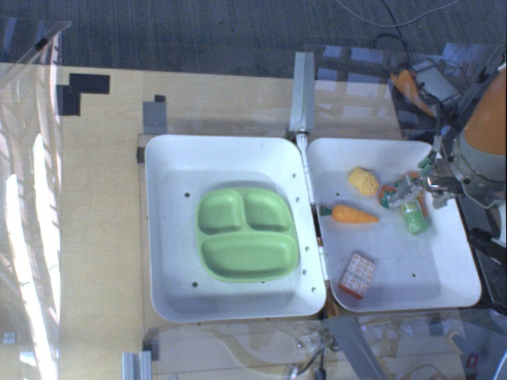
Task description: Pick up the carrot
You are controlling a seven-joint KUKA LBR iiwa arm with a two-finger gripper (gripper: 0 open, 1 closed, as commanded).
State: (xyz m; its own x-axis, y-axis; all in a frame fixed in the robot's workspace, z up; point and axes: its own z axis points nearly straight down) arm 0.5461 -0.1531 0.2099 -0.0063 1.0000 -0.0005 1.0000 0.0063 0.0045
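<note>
The carrot [353,215], orange with a small green top pointing left, lies flat near the left wall of the right bin [451,291]. My gripper [410,190] hangs to the right of it, above the bin's right half, over a small reddish item [388,193] and a green bottle [414,217]. A gap of bare bin floor separates the gripper from the carrot. Nothing shows held between the fingers.
A yellow corn cob [364,181] lies just behind the carrot. A red-and-white checked box [358,275] sits toward the right bin's front. The left bin [170,212] holds a green divided plate [247,234]. A metal divider [302,93] stands behind the bins.
</note>
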